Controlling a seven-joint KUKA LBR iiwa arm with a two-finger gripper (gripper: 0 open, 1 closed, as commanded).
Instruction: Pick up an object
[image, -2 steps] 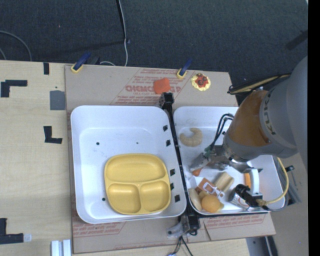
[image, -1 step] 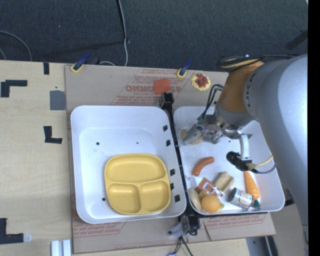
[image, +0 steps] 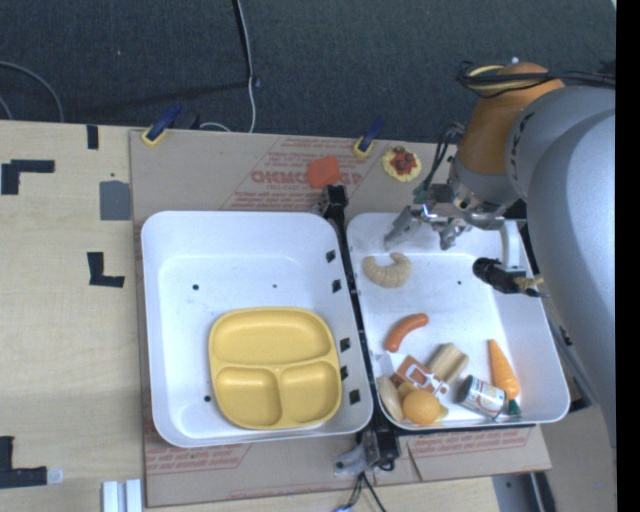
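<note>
My gripper (image: 425, 231) hangs over the far edge of the right bin (image: 470, 305), its two fingers spread apart with nothing between them. Just below and left of it lies a beige croissant (image: 388, 268). Further toward the front are a red sausage (image: 405, 331), an orange carrot (image: 503, 368), a tan bread piece (image: 447, 362), a small can (image: 481, 397), an orange fruit (image: 422, 407) and a red-and-white item (image: 412, 377).
The left bin (image: 180, 250) holds a yellow divided plate (image: 273, 365). Behind the bins on the cardboard lie a red block (image: 324, 172) and a small pizza toy (image: 402, 161). A black clip (image: 334, 202) sits where the bins meet.
</note>
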